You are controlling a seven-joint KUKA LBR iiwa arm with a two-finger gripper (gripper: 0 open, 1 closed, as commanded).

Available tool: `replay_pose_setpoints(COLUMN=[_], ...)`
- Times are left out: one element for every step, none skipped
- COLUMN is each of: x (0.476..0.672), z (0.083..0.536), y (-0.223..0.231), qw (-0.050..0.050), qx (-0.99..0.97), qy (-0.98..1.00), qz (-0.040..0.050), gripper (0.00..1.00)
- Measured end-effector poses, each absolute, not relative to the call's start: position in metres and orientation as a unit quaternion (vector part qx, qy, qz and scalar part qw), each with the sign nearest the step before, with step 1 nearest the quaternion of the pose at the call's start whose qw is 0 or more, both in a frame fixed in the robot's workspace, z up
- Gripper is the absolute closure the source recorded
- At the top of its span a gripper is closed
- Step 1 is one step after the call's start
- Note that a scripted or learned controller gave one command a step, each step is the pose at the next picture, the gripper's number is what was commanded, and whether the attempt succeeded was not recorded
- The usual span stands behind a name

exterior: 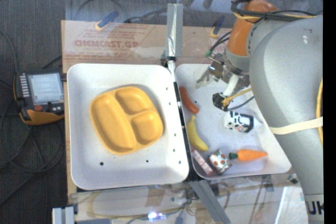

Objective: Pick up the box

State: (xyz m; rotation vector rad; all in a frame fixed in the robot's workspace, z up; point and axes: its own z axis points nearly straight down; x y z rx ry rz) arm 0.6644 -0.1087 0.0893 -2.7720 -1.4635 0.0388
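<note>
Box: the box [201, 161] lies flat in the right bin [212, 120], in the near corner next to the wall between the two bins.
Box and claw: the box is well apart from the claw [218, 75]. The claw is at the far end of the same bin, and the box is at the near end, a bit more to the left.
Box direction: its long side runs on a slant, from far-left to near-right. It looks red-brown and white.
Room at the box: the bin wall is tight on its left and near sides. A small round toy [221, 161] sits just beside it on the right, maybe touching.
Carrot: an orange carrot [251, 155] lies near the round toy, further right, with its tip pointing right.
Banana: a yellow banana [197, 136] lies just past the box, along the left wall.
Black and white toy: a small spotted toy [239, 122] lies in the middle of the right bin, between the carrot and the claw.
Open room: bare white floor shows between the banana and the spotted toy.
Yellow plate: a yellow plate with three parts [126, 119] sits in the middle of the left bin [84, 165].
Red sausage: a red sausage [189, 100] lies by the left wall, past the banana.
Claw: it hangs over the far end of the right bin, holding nothing that I can see. I cannot tell if it is wide or narrow.
Arm: the big grey arm [286, 81] covers the right side of the right bin.
</note>
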Motion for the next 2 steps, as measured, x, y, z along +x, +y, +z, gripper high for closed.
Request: replay_pose_setpoints(x=[0.6674,0.6646], z=[0.0973,0.0959], y=[-0.1063,-0.1102], qw=[-0.001,0.001], qx=[-0.884,-0.885], qy=[-0.468,-0.465], qz=[0.0075,0.0123], gripper=[1.00,0.00])
